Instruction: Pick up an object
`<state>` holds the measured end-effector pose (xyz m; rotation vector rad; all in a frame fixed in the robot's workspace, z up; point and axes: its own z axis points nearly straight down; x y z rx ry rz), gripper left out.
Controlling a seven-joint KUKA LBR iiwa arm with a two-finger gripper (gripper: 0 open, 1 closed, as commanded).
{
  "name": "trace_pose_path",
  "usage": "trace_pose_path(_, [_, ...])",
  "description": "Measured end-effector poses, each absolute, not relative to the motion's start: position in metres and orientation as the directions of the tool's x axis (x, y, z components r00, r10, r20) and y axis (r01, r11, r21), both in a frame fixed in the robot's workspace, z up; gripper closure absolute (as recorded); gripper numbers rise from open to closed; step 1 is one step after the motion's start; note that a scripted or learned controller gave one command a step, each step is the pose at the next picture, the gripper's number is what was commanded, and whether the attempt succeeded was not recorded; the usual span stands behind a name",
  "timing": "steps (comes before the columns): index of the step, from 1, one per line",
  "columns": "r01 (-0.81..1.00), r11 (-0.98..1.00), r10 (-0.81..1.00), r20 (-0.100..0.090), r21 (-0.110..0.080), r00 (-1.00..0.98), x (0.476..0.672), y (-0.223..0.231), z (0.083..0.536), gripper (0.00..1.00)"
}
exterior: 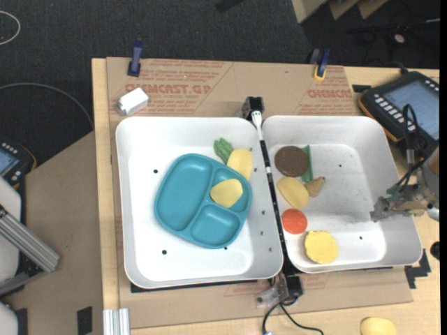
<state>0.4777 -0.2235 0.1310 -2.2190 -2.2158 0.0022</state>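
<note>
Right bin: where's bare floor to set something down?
In the right bin, the middle is bare, between the brown disc and the gripper at the right wall. The left side is crowded: brown disc, yellow piece, orange disc, yellow round.

A teal divided tray lies in the left bin; the gripper hovers at the right bin's right edge.
</note>
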Motion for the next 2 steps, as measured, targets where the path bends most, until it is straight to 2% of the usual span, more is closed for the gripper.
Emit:
trace_pose_path(1, [1.0, -0.001, 1.0, -0.001, 0.001, 0.001, 0.479, -0.224, 0.143, 1.0])
trace_pose_path(2, [1.0, 0.0, 1.0, 0.002, -0.004, 0.0, 0.479, -0.223, 0.12, 1.0])
